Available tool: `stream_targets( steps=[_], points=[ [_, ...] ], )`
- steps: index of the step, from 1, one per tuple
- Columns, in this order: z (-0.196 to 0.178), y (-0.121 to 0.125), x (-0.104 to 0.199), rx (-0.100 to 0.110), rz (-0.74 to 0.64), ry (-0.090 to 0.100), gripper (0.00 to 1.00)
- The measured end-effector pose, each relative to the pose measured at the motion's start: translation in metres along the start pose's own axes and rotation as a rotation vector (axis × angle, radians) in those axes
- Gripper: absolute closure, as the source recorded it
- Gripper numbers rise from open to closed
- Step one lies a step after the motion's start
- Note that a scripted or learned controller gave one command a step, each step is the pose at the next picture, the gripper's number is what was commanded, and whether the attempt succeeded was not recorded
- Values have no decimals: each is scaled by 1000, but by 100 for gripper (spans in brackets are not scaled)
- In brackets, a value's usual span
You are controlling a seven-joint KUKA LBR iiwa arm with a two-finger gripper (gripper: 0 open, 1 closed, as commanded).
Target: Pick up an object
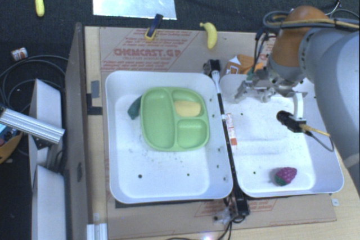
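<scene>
Camera view: I see the arm (329,59) reaching in from the right, gripper (256,90) over the far edge of the right bin (332,177). I cannot tell its state — too blurred. A purple grape cluster (285,175) lies in that bin's near corner, well apart. Left bin (121,177) — green divided plate (173,118) holding a yellow item (187,108); a dark green piece (134,107) touches the plate's left rim.

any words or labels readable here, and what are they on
"CHEMCAST GP", red print on the cardboard sheet under the bins; the last letters are faint, so that reading is unsure.
Smaller red print above and below that line: too blurred to read.
White and red label strip between the two bins: too small to read.
Nothing else legible.
</scene>
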State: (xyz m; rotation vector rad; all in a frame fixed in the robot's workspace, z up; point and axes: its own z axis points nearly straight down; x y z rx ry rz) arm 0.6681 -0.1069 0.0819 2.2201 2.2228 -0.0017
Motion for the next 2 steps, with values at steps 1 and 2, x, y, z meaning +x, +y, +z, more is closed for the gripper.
stream_targets(
  steps=[1,2],
  points=[
    [-15,2,0,-6,-2,0,100],
    [-14,2,0,-6,-3,-1,0]
  ],
)
